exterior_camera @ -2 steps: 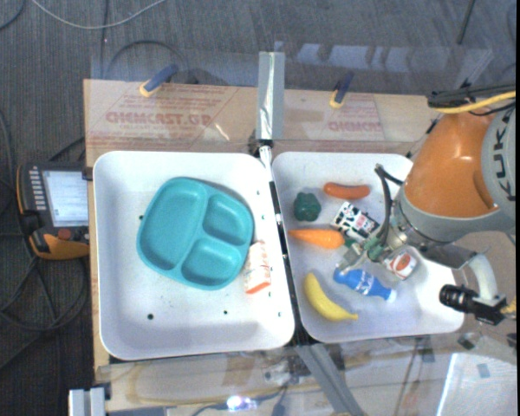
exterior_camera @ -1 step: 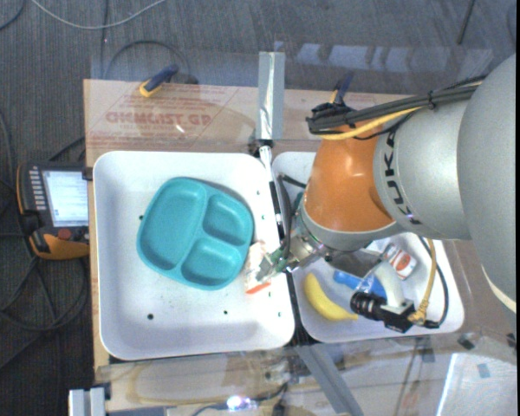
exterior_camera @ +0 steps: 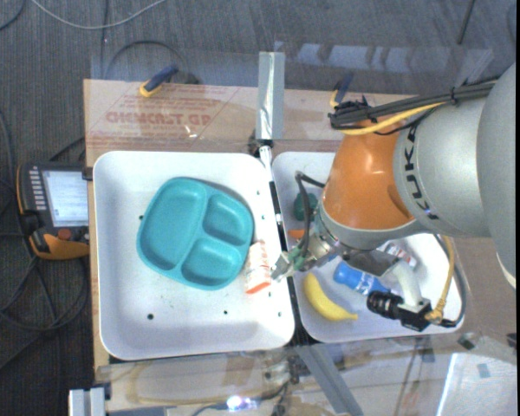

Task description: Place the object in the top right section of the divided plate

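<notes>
Orange and white, a small tube-like object point(exterior_camera: 258, 269) lies in the left bin point(exterior_camera: 113, 319), near that bin's right wall and touching or almost touching the lower right edge of the teal divided plate point(exterior_camera: 195, 232). It is stretched out more or less up and down in the camera view, with a white body, some orange or red print on it, and an orange-red part at its lower end. The details of the print are too small to read.

The gripper point(exterior_camera: 286, 265) is just to the right of this object, above the wall between the two bins. Its tip is very near the right side of the object, but I cannot tell if it touches it, and the object is not seen between the fingers. Whether the fingers are open or closed I cannot tell, because the wrist with the orange band hides most of them.

The plate has three sections and all look bare. In the right bin point(exterior_camera: 442, 250) lie a yellow banana point(exterior_camera: 328, 302), a blue and white bottle point(exterior_camera: 360, 280) and a dark green thing point(exterior_camera: 305, 204) partly under the arm
</notes>
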Robot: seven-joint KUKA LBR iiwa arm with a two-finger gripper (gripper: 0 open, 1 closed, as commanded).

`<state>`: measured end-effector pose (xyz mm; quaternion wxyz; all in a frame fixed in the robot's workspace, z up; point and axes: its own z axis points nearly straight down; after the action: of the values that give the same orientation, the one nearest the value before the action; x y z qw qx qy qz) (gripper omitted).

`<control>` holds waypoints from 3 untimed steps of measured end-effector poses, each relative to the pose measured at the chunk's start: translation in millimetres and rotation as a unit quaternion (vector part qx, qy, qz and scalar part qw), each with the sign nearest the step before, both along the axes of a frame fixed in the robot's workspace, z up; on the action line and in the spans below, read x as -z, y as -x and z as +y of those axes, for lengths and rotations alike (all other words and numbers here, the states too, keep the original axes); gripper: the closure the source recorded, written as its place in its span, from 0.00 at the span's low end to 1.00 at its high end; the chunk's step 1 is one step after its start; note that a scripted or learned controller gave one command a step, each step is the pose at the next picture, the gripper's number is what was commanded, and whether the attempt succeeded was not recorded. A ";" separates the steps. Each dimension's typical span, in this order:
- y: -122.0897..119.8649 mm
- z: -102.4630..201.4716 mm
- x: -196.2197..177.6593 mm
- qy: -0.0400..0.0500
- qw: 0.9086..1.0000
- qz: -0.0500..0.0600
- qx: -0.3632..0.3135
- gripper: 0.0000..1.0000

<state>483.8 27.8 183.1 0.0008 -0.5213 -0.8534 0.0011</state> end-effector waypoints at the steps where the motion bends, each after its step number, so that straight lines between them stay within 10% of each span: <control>1: 0.5 -63.0 0.0 0.000 0.992 0.000 -0.129 1.00; 2: -28.2 -2.8 -25.5 0.000 0.987 -0.001 -0.159 1.00; 3: 0.2 -87.7 0.0 0.000 0.994 0.000 -0.111 1.00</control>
<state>483.5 -59.9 183.1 0.0004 -0.4231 -0.9061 0.0015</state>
